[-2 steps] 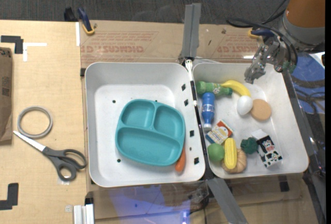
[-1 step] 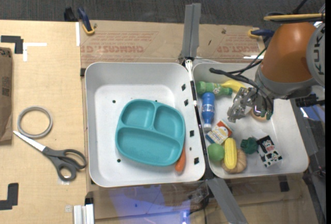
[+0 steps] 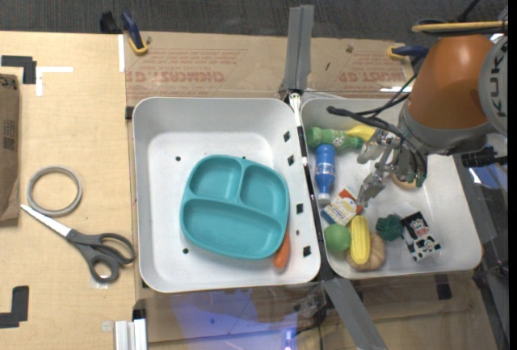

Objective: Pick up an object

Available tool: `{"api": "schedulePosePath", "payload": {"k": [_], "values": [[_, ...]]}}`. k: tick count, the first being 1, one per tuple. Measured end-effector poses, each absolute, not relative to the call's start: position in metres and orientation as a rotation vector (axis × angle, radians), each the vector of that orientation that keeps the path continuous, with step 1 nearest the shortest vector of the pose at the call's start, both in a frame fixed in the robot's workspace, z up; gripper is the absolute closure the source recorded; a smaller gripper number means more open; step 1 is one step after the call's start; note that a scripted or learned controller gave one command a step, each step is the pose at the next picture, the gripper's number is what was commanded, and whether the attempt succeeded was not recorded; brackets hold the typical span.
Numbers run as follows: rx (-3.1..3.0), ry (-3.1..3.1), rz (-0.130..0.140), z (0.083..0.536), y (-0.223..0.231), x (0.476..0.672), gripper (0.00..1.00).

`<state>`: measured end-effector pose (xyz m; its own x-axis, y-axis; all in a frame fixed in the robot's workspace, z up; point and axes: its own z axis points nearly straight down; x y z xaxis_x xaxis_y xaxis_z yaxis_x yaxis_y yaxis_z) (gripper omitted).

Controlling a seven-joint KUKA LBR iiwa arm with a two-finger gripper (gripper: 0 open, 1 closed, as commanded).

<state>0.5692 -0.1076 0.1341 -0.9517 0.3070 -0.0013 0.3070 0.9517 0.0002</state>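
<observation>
Nothing picked yet: my gripper (image 3: 374, 179) is hovering over the right bin (image 3: 452, 259), can't tell its state, while the blue bottle (image 3: 324, 169) and corn (image 3: 359, 239) are lying untouched below.

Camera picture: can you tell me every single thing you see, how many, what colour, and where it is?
bins: 2, white, side by side on the bench
divided plate: 1, teal, left bin
carrot: 1, orange, left bin beside the plate
bottle: 1, blue, right bin
corn cob: 1, yellow, right bin, near edge
ball: 1, green, beside the corn
scissors: 1, grey handles, bench at left
tape roll: 1, grey, above the scissors
arm: 1, grey and orange, from the right
gripper: 1, metal, over the right bin
</observation>
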Motion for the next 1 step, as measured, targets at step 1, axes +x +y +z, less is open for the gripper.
{"api": "schedulePosePath", "payload": {"k": [1], "values": [[0.466, 3.098, -0.002, 0.0971, -0.1022, 0.5931, 0.00]]}}
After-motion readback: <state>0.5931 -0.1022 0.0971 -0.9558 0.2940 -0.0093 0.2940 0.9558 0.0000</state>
